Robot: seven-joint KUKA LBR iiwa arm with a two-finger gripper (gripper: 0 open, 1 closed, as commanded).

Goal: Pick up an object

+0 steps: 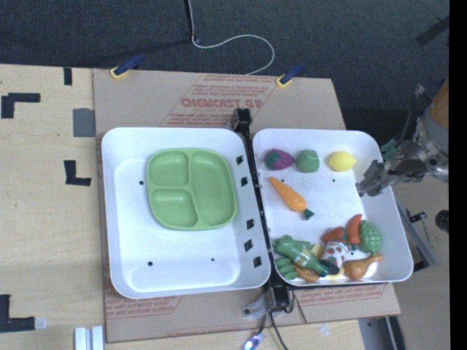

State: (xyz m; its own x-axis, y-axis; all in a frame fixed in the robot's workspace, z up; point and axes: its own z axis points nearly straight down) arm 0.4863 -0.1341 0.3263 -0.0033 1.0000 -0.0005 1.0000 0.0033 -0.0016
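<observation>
White plastic formed both shallow bins, and the claw (371, 179) hung at the right edge of the right bin (330, 199), dark and blurred against the rim; whether it was wide, narrow or holding anything could not be told from the view. Nothing showed between its tips.

Just to the claw's left, near the bin's far wall, lay a yellow lemon (341, 160), then a green round vegetable (307, 160) and a purple toy fruit (278, 159), each further left in a row. Further left and a little nearer the camera than the claw lay an orange carrot (289, 195), slanted, apart from the others. Below the claw, in the bin's near right corner, sat a heap of toy food (337, 250): red, orange and green pieces touching one another, too jumbled to name singly.

Well to the claw's left, across the divider, the left bin (128, 217) carried a green compartment plate (193, 188). Both bins rested on a sheet of brown cardboard (219, 100) with red lettering, and a white cable (219, 42) looped over the dark floor beyond it.
</observation>
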